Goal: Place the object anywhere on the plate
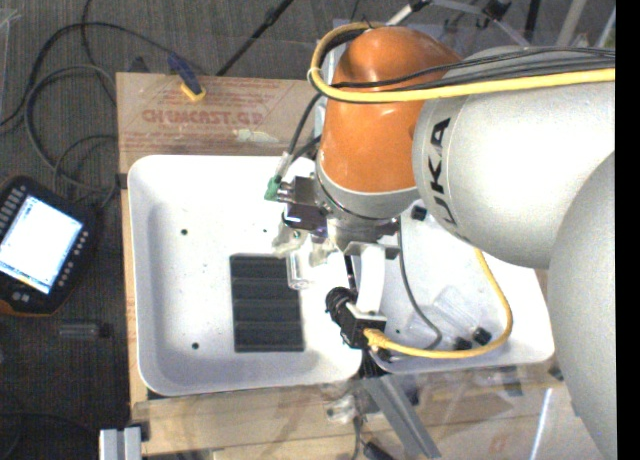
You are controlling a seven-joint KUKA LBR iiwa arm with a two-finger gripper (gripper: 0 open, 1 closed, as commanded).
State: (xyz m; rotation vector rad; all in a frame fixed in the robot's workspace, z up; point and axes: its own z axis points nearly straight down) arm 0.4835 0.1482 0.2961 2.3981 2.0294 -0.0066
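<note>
Progress looked slight: the gripper (300,253) hung over the left bin (160,248) just beside the dark ribbed rectangular plate (266,303) at frame centre, whose top bore nothing. Whether it pinched anything I could not tell, nor could I spot the object. Cables (440,343) lay across the right bin (520,333).

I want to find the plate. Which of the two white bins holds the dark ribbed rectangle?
The left bin: the dark rectangle lies flat on its floor. The arm covers much of the right bin.
</note>
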